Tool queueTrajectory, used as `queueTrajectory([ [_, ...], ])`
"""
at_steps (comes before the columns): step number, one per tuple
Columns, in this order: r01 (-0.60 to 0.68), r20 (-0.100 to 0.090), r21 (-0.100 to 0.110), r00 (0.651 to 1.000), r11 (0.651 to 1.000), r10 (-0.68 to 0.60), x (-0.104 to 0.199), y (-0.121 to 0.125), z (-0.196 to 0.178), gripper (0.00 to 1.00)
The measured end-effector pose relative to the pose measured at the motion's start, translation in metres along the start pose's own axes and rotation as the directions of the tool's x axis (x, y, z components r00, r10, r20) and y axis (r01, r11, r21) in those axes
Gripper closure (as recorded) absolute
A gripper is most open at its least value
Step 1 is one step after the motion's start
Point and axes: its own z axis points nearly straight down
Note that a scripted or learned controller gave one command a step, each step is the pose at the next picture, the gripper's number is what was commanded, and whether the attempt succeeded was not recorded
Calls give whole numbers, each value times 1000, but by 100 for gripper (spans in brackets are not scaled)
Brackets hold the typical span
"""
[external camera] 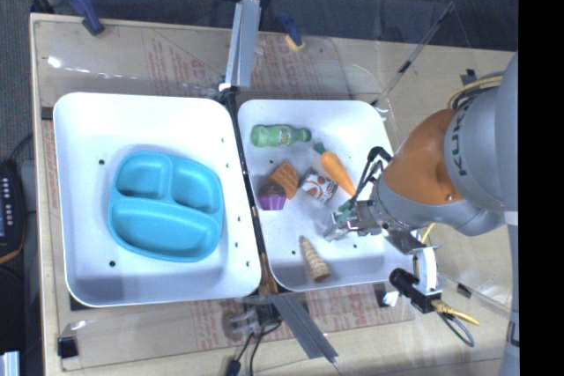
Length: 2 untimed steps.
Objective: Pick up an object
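Now the tool (342,223) hangs low in the right bin (370,114), near the carrot (337,173); its grip state I cannot tell. Next it needs a firm closing on one object.

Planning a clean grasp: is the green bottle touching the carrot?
Apart. The camera view shows bare white bin floor between the green bottle and the carrot.

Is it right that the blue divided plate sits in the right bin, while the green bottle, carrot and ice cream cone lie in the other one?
Not quite. The camera view shows the blue plate in the left bin, not the right one. The green bottle, carrot and cone lie in the other bin, as you said.
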Motion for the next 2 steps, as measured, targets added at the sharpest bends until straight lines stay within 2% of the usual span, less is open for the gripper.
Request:
queueTrajectory([
  [1, -1, 0, 0, 1000, 1000, 1, 0, 0, 0, 0],
  [2, -3, -2, 3, 1000, 1000, 3, -1, 42, 1, 0],
])
